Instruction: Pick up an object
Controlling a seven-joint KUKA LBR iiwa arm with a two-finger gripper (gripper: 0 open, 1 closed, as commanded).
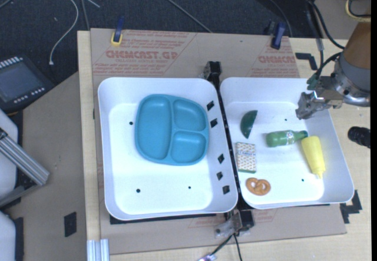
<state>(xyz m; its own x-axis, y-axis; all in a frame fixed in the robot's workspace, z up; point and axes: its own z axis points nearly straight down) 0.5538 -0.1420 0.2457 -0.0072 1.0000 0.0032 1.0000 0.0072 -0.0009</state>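
Observation:
The right bin (283,92) holds a green bottle (285,138) lying on its side, a yellow squeeze bottle (314,155), a dark green wedge (248,124), a patterned packet (246,157) and a pretzel (258,185). My gripper (308,105) hangs over the bin's right rear part, up and to the right of the green bottle, with nothing seen between its fingers.
The left bin (118,183) carries a blue divided plate (172,129). Black clips line the divider (219,136) between the bins. Clamps (118,36) sit on the cardboard at the back, and cables trail over the floor behind the bench.

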